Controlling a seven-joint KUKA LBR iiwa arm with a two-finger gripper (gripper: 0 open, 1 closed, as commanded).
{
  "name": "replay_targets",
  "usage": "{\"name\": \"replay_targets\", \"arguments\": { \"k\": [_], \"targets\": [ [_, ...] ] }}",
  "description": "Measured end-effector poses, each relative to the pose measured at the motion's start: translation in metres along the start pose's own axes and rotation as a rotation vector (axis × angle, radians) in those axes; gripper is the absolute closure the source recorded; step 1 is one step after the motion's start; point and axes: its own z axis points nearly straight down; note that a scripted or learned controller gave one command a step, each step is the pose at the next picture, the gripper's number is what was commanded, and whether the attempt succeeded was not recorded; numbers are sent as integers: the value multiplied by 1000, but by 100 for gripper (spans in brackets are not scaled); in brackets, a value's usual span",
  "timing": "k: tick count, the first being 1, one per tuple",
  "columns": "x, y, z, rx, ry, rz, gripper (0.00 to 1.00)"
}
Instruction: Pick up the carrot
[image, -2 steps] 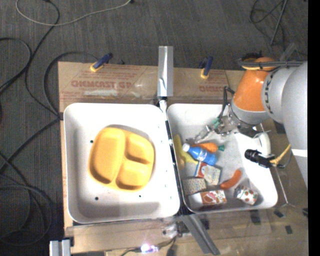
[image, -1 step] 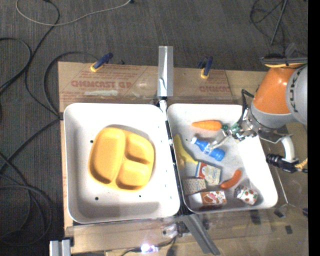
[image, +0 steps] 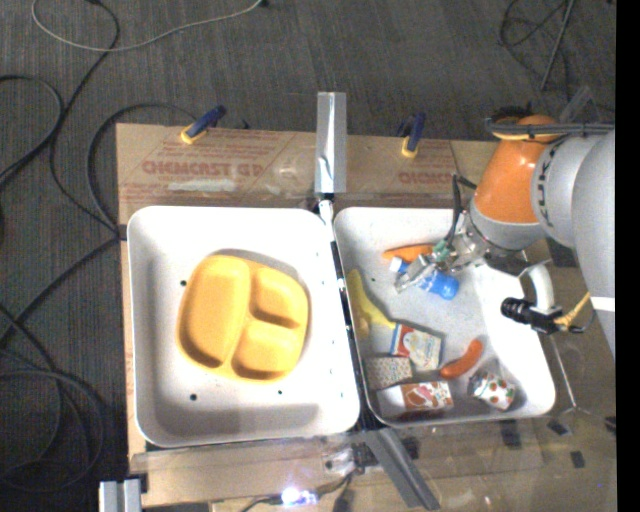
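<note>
The gripper (image: 415, 272) hovers in the right bin (image: 520, 345) just below the carrot (image: 410, 251) — whether it is parted or closed cannot be told — beside a blue bottle (image: 438, 286).

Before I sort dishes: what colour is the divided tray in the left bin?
Yellow tray, in the camera view.

Setting: a robotics lab or test cell, not a home or kitchen. Evidence — two shallow white bins (image: 140, 330) sit side by side on a cardboard sheet (image: 240, 170) printed with red lettering, held down by blue-and-yellow spring clamps (image: 203, 123). A metal post (image: 330, 145) stands between the bins at the far edge. Loose cables (image: 60, 120) trail over dark grey carpet (image: 150, 60). Grey industrial arm (image: 590, 200) with orange band — mounted at the bench's right side.
</note>
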Motion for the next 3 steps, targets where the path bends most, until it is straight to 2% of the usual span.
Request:
{"name": "replay_targets", "arguments": {
  "k": [1, 2, 3],
  "targets": [
    [-1, 38, 4, 45, 17, 134, 0],
    [-1, 38, 4, 45, 16, 134, 0],
    [-58, 30, -1, 25, 29, 176, 0]
  ]
}}
